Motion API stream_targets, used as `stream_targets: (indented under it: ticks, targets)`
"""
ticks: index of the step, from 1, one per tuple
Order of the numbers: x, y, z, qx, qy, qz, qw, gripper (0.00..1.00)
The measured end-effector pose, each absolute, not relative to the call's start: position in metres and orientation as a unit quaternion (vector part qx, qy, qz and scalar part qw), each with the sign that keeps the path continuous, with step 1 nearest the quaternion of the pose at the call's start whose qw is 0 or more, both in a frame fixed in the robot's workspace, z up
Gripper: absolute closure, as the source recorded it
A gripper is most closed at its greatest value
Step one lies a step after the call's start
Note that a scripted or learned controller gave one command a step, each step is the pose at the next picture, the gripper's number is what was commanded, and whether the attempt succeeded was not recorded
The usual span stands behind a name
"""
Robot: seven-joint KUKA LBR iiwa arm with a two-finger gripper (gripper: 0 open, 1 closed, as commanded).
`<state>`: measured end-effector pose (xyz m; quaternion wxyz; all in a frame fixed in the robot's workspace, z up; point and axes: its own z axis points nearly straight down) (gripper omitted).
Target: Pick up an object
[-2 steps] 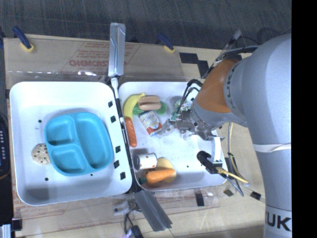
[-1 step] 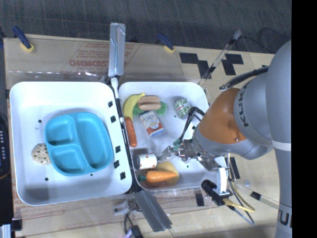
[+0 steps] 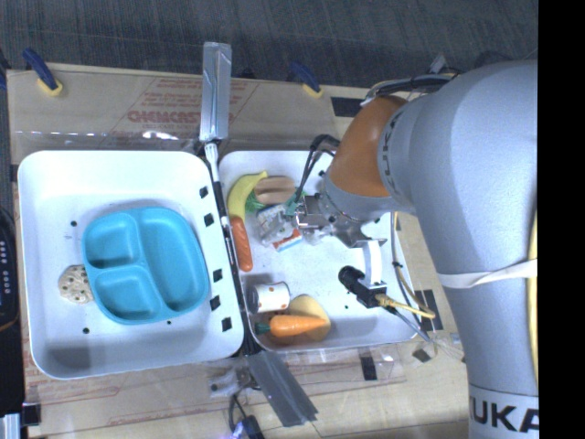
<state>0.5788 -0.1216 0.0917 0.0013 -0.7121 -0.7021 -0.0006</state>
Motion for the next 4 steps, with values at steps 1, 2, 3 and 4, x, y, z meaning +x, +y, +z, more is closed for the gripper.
stream_targets:
  ticks: [1,2,3,4]
  targets:
    - [0.578,-0.122,0.101,-0.711,-0.703,0.0007,0.003,1.00]
    - [0.659,-0.065,0.202,-0.704,-0.710,-0.0034,-0.003,1.00]
    - [0.652,-0.035,0.228,-0.687,-0.726,-0.0002,0.000,1.00]
    - [0.652,-0.033,0.238,-0.684,-0.730,0.0011,0.001,1.00]
